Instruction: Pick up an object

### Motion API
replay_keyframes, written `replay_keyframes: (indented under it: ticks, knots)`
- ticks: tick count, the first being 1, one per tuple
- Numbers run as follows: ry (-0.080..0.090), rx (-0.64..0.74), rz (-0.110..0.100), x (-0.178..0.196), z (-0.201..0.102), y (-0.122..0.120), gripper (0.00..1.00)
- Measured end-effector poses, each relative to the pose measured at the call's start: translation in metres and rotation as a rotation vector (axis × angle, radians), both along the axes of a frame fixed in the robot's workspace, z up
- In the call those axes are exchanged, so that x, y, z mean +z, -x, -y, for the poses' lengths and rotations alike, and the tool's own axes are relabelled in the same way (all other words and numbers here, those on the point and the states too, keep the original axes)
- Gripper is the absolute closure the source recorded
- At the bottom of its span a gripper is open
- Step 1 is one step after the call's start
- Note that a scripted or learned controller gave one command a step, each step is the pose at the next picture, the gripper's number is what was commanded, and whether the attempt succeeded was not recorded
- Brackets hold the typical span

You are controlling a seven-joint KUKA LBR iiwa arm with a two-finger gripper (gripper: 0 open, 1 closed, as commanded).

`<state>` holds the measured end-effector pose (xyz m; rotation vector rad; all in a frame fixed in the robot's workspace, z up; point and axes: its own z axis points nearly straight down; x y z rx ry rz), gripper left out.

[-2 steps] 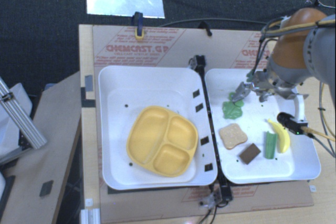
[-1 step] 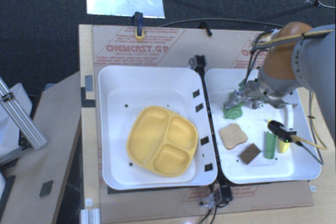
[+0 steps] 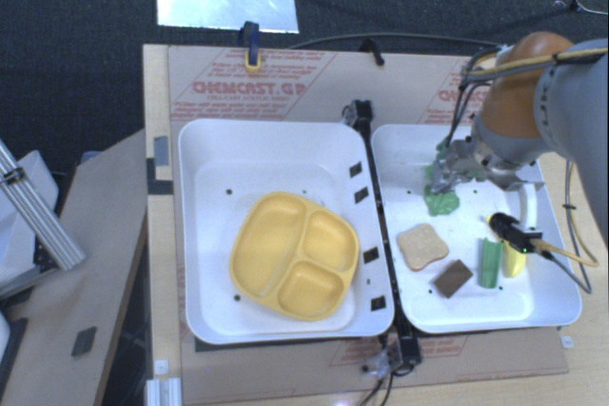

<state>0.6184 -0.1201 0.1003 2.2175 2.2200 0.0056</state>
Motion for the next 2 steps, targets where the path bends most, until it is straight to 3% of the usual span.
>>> replay_keyframes:
  ticks: [2]
  knots:
    - [0.002,0.003,0.004,0.109,0.002,-0.003,1.00]
